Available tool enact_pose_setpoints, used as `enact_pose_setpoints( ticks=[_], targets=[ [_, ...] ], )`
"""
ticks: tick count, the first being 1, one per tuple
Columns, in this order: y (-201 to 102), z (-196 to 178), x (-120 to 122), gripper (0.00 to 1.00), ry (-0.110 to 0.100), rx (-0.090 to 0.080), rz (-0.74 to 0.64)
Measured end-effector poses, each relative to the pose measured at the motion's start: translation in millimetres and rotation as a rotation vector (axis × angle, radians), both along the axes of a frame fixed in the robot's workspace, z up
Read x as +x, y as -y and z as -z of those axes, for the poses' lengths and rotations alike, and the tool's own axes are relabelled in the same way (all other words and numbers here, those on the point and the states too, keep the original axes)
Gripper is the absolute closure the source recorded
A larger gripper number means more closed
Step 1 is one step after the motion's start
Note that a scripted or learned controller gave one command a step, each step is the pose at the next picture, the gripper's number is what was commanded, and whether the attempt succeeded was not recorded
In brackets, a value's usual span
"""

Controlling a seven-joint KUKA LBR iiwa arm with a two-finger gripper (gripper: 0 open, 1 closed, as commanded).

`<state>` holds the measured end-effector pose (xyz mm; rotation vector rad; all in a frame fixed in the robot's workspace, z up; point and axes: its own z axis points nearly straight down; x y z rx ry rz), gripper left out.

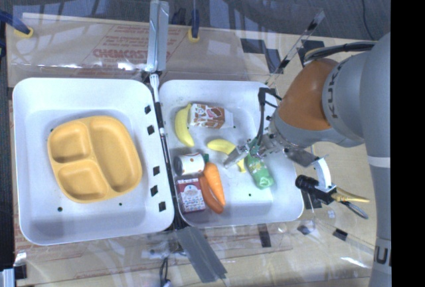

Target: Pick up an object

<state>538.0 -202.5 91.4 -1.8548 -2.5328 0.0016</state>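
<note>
The green bottle (259, 173) lies lengthwise, its cap end toward the bin's (199, 90) near edge; the gripper (254, 148) touches its top, grip unclear.

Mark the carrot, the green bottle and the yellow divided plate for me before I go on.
carrot (212, 187): camera view, middle of its orange body.
green bottle (260, 173): camera view, middle of its green body.
yellow divided plate (131, 156): camera view, its right rim.
</note>
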Motion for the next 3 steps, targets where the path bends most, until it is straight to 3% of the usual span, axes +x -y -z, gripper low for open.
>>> enact_pose_setpoints(
  ticks=[1, 2, 3],
  targets=[
    [-0.7, -9.8, 0.4, 1.0, -0.002, 0.0, -0.007],
    [-18.8, -101.6, -7.1, 1.0, 0.002, 0.0, -0.063],
    [-28.6, -90.1, 6.5, 1.0, 0.002, -0.001, -0.175]
  ],
)
